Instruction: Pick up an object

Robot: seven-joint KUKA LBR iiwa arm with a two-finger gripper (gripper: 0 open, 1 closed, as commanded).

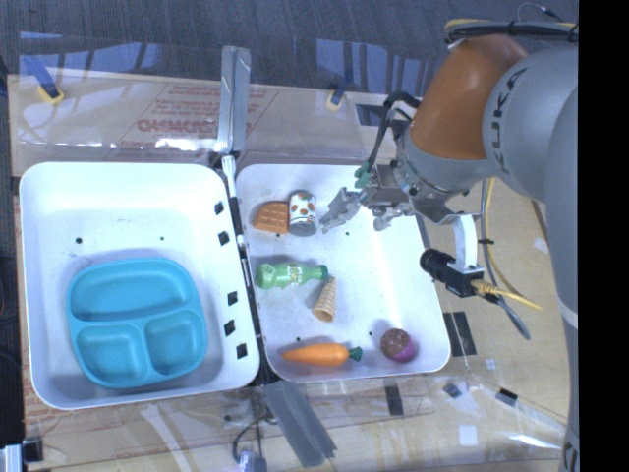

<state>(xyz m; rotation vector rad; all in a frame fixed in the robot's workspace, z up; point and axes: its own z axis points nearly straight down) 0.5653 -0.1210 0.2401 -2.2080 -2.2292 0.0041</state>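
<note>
Camera view looks down at a slant on two shallow white plastic bins set side by side, and the right bin (pixel 432 347) serves here as the landmark. To its left, touching it along the shared wall, sits the left bin (pixel 39 264), which holds a light blue plastic tray with three compartments (pixel 138 321) in its near half.

Inside the right bin, near its far-left corner, lies a brown waffle-shaped toy (pixel 272 216), and just beside that a small white can with red markings (pixel 302 213). Toward the bin's left wall, midway down, a green toy bottle (pixel 290 274) lies on its side. Just right of the bottle, a tan ice-cream cone toy (pixel 325 298) rests point-up in the view. Along the bin's near wall lies an orange toy carrot with a green top (pixel 319 354), and near the bin's near-right corner sits a dark red round fruit toy (pixel 397 343).

Over the far middle of the right bin hangs the two-finger gripper (pixel 359 209) of the grey arm with an orange band (pixel 491 106). Its fingers stand apart, with nothing between them, just right of the can.
</note>
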